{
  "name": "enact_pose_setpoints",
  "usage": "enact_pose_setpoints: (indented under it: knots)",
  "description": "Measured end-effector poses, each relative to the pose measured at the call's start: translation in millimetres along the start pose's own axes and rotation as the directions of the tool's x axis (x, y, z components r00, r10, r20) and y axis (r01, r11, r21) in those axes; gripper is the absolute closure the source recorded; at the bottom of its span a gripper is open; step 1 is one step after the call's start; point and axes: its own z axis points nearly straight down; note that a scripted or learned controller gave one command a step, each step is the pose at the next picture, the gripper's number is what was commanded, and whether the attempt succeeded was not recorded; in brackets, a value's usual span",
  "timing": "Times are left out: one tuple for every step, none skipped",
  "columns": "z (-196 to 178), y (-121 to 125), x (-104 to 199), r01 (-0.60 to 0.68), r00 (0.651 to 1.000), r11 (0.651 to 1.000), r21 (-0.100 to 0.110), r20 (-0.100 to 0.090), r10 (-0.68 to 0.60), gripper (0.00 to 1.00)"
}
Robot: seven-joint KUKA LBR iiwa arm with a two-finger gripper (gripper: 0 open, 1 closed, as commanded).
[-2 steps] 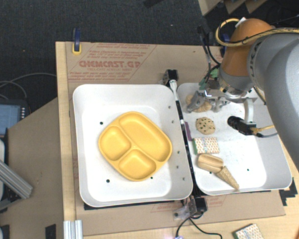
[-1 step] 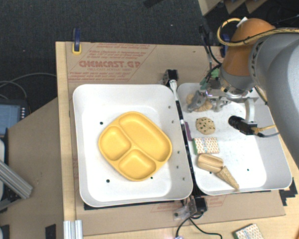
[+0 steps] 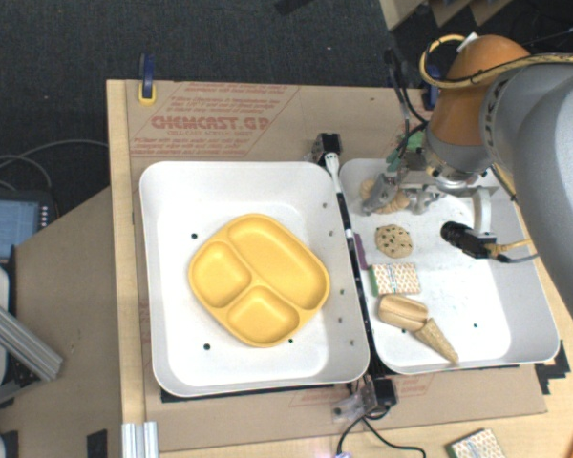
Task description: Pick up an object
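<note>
1. Cone (image 3: 437, 340) sits nearest the lens, at the front of the right bin (image 3: 516, 351), lying on its side and touching the bread roll (image 3: 402, 310). It is a candidate, but well away from the arm.
2. Likely target is the tan piece (image 3: 374, 195) at the back-left corner of the right bin, just beside the gripper (image 3: 409, 195). What it is, I can't tell (part hidden by the tool).
3. Handling guess for the tan piece: light, rigid toy food, smooth plastic, so it could squirt out of a pinch. Best take it across the narrow width near the middle. The bin wall next to it limits room on that side.
4. Gripper hangs low over that corner. Can't tell whether it is released or clenched, and nothing is visibly held.
5. Next out is the cookie (image 3: 393, 240): flat disc, lying apart from its neighbours, hard to pinch from above unless taken by the edges.
6. Then the waffle square (image 3: 396, 278), also flat, lying just behind the bread roll.
7. The roll is probably the easiest fallback (rounded, some height, grab across the short axis).
8. Left bin (image 3: 172, 351) holds a yellow divided plate (image 3: 258, 280): wide, shallow, rim grip only.
</note>
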Motion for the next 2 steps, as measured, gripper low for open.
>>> enact_pose_setpoints:
  knots:
    - [-1,1,7,-0.002,1.000,1.000,-0.007,0.003,0.002,0.00]
    - [-3,4,-7,-0.003,1.000,1.000,-0.022,0.004,0.003,0.00]
